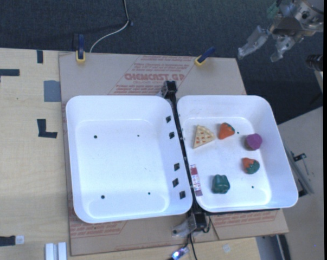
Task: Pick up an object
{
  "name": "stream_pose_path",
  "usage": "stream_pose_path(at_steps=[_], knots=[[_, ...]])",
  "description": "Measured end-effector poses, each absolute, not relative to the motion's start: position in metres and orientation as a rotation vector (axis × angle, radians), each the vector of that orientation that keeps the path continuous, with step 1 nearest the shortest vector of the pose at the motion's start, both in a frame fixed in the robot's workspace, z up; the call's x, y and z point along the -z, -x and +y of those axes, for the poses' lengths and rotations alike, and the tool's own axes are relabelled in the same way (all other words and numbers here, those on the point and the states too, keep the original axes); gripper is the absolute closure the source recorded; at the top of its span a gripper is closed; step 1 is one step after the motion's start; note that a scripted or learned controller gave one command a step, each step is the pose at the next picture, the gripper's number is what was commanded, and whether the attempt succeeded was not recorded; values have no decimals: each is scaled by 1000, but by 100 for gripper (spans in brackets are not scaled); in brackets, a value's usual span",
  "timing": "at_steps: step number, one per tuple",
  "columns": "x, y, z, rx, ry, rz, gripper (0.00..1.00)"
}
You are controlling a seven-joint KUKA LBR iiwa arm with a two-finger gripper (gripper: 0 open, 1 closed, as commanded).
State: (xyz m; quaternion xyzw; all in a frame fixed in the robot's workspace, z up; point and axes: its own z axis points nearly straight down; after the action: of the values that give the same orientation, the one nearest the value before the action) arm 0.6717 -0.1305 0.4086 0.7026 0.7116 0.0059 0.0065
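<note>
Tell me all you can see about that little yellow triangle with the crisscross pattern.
The yellow triangle looks like a toy wedge, perhaps pizza or waffle, tan with a reddish grid on top. It lies flat in the right bin, near its upper left, one corner pointing up in the picture. An orange toy lies just right of it, seemingly not touching.

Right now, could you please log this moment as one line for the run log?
gripper: open, raised beyond the bins, holding nothing | right white bin: yellow wedge, orange piece, purple ball, green pepper, orange-green piece | pick: not started
</note>
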Motion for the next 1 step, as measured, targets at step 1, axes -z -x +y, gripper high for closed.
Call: stream_pose_path(at_steps=[1], knots=[[-409,-669,-137,3,-2217,2222,100]])
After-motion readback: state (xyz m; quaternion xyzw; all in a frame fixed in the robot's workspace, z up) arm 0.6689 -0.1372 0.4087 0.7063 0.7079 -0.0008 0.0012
